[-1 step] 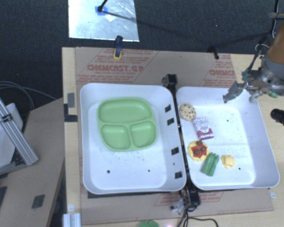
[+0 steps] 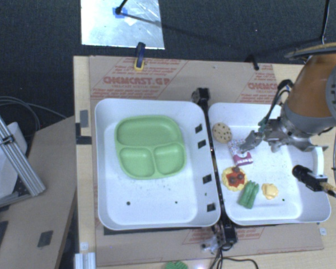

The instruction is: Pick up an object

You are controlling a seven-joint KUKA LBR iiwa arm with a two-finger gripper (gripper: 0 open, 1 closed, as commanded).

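Fingers [image 2: 247, 144] just above pink object [image 2: 241, 159], beside cookie [image 2: 222, 131], whether parted or closed unclear

Floor [image 2: 33, 27]: dark speckled carpet around the station. Counter [image 2: 173, 72]: flat brown board printed with red lettering, held at its far edge by a yellow clamp [image 2: 139, 58]. Silvery sheet [image 2: 122, 15] lying on the carpet beyond it, blue tape at its middle. Side table [image 2: 50, 167]: pale tan top, at left. Aluminium frame rail [image 2: 14, 150] leaning across it. Black cables trailing over the carpet.
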